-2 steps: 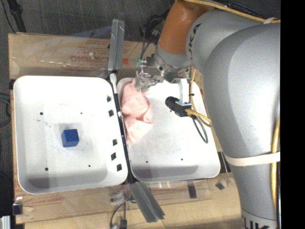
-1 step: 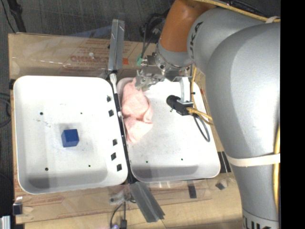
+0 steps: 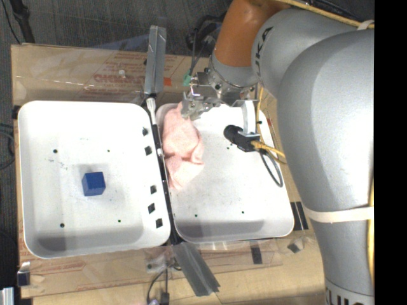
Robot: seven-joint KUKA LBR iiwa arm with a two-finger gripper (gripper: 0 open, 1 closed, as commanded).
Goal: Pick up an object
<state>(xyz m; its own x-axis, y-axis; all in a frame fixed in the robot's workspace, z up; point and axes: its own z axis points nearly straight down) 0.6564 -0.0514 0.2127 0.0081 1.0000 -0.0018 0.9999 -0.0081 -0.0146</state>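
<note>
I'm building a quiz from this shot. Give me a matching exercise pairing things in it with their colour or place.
Things:
1. cube
2. cloth
3. gripper
4. band on the arm

Descriptions:
A. orange
B. pink, along the right bin's left wall
C. blue, in the left bin
D. above the cloth's top end

Pairs: 1-C, 2-B, 3-D, 4-A
</note>
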